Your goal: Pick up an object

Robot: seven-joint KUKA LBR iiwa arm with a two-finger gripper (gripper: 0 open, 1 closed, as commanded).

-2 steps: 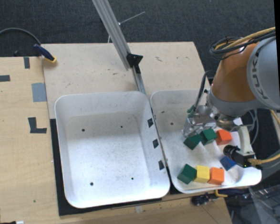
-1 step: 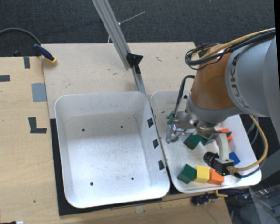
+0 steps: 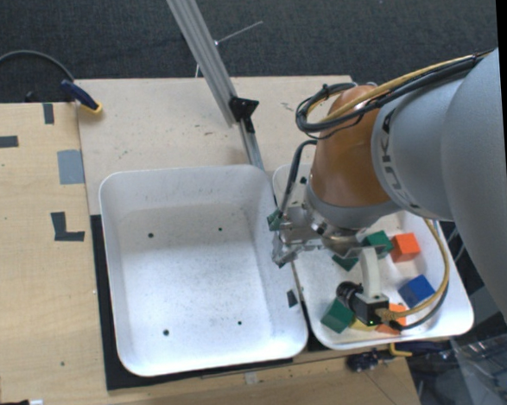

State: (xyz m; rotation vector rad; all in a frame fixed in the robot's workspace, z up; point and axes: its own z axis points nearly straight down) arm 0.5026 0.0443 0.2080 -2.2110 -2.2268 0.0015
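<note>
My gripper [image 3: 284, 242] hangs over the left side of the right bin [image 3: 456, 317], close to the wall it shares with the left bin [image 3: 189, 271]. The grey arm with its orange band covers most of the right bin. Below and right of the gripper lie a dark green block [image 3: 337, 316], a blue block [image 3: 417, 289], an orange block [image 3: 405, 246] and a second green block [image 3: 378, 240] partly under the wrist. A small orange piece [image 3: 389, 324] lies near the bin's front edge. I see nothing between the fingers.
A slanted metal rail [image 3: 214, 66] runs from the top down to the bins' back edge. A blue-and-yellow tool with a black cable [image 3: 81, 95] lies on the bench at the far left. Grey tape marks [image 3: 69, 167] dot the wooden bench.
</note>
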